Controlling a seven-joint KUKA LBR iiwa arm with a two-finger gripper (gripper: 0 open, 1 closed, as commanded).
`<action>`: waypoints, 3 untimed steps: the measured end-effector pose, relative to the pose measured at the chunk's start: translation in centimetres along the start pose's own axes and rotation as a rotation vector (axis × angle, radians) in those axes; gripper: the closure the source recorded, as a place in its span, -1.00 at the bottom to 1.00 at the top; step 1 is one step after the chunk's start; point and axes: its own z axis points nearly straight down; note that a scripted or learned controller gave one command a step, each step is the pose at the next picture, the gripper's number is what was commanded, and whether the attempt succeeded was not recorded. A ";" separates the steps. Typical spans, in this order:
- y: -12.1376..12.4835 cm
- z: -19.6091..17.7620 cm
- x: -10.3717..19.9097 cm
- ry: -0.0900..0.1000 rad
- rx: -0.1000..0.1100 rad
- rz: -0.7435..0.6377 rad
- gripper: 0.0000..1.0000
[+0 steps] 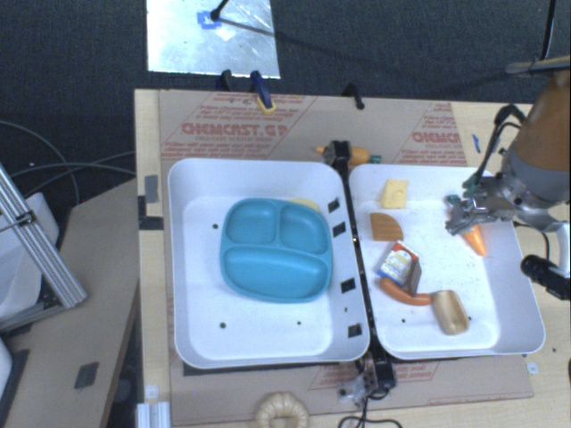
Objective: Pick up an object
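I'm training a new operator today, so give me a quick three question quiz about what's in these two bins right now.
1. True or false: the blue divided plate lies in the left bin.
2. Which sits nearest the tool? A) bread roll B) carrot piece C) cheese slice
3. Fill in: the hot dog lies between the small box and the ____.

Key: 1 true. 2 B, in the right bin. 3 bread roll.
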 end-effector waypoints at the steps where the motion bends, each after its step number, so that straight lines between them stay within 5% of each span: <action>1: 3.4 0.6 4.2 0.000 0.000 -0.001 1.00; 3: 8.2 1.1 15.5 0.001 -0.001 -0.001 1.00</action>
